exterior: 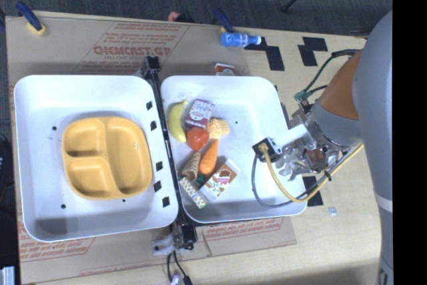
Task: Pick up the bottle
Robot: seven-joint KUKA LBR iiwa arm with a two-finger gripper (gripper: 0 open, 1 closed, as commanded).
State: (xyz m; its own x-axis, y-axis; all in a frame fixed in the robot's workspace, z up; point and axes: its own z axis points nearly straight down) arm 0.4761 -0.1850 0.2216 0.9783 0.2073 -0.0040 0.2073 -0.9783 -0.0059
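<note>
A small blue bottle (238,40) lies on its side on the cardboard behind the right bin (263,97), outside both bins. My gripper (295,161) hangs over the right bin's right edge, low and to the right, well away from the bottle. Cables and a yellow hose loop around the gripper, and I see nothing held in it.
The right bin's left half holds a banana (176,121), a purple-and-white carton (199,113), a tomato (197,138), a carrot (209,155), a cone (219,127) and a snack box (219,180). A yellow divided plate (107,157) sits in the left bin (40,97).
</note>
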